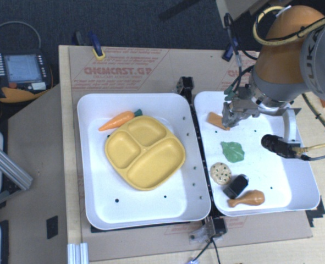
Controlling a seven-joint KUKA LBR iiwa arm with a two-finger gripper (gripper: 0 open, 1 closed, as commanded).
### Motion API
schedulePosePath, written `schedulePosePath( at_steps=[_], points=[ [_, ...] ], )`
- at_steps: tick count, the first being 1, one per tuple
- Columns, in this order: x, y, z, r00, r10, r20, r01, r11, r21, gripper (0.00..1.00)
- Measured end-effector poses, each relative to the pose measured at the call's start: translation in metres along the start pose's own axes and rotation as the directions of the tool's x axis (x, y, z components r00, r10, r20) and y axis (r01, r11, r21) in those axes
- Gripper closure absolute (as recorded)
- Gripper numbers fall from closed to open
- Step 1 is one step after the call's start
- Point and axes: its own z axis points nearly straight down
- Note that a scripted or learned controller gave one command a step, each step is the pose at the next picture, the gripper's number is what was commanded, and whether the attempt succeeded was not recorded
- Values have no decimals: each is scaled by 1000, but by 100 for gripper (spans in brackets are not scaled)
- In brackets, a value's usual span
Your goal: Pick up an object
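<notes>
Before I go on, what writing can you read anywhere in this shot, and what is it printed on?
"CHEMCAST GP", in faded red, repeated on the brown board under the bins; the smaller lines beneath it are too blurred to read.
The screen of the handheld pendant at far left shows content too small to read.
No writing on the bins, the yellow tray or the toy food.

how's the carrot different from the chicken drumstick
The carrot is bright orange with a green stem end; the chicken drumstick is tan-brown. The carrot lies in the left bin, touching the yellow divided plate; the drumstick lies in the right bin beside a black block. Both are small toy foods lying flat, tapering to one end.
</notes>
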Motion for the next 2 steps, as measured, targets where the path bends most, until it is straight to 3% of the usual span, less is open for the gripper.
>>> schedulePosePath(
  at_steps=[2],
  points=[
    [102, -26, 11, 1000, 0, 0, 0, 1000, 2, 100]
  ],
)
